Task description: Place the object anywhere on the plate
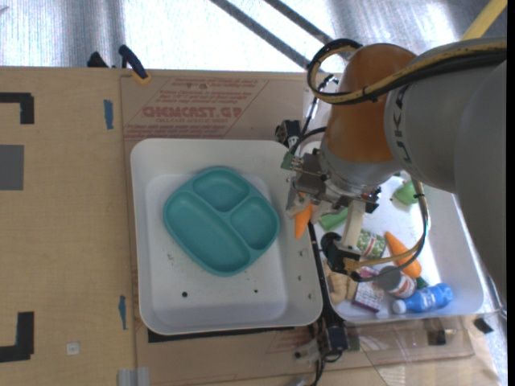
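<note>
While the grey arm (451,111) reaches in from the right with its orange band (366,103) bulking over the wrist, the gripper (310,203) hangs low over the seam between the two white bins, just beside the left bin's right wall. An orange carrot (301,222) shows directly below the gripper's tip, slanting downward with its narrow end lowest; its upper end disappears under the gripper body, so whether it is pinched there cannot be told from this angle. The carrot sits right at the divide between the bins, just past the right edge of the left bin (153,240), not over the plate.

Further left, the teal plate (221,219) with its three compartments lies tilted in the middle of the left bin, near the carrot but apart from it, with bare white floor between the plate's right rim and the bin wall.

To the right of the gripper, the right bin (467,272) holds a scatter of small things: a second orange carrot (402,253), a green piece (334,218) close under the wrist, a blue bottle (426,298) toward the front edge, and a small printed packet (368,297) beside it. Black cables (338,55) loop above the orange band, and brown cardboard (64,215) covers the bench to the left of both bins
</note>
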`<control>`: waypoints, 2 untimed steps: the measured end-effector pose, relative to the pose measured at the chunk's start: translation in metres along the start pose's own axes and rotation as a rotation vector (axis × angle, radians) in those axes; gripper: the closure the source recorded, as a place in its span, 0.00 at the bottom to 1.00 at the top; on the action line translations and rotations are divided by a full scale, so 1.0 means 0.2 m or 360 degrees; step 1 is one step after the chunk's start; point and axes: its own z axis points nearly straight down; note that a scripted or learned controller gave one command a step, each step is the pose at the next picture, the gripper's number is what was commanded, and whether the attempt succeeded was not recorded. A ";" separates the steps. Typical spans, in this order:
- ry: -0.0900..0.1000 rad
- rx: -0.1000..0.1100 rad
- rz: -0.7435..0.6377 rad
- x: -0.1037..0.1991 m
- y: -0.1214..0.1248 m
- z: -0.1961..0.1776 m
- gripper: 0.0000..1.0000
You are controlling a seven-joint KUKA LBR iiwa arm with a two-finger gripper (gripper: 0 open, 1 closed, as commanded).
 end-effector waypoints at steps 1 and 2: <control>0.0003 -0.0021 0.0299 0.21 -0.10 -0.10 1.00; 0.0000 -0.0021 0.0298 0.21 -0.10 -0.10 0.00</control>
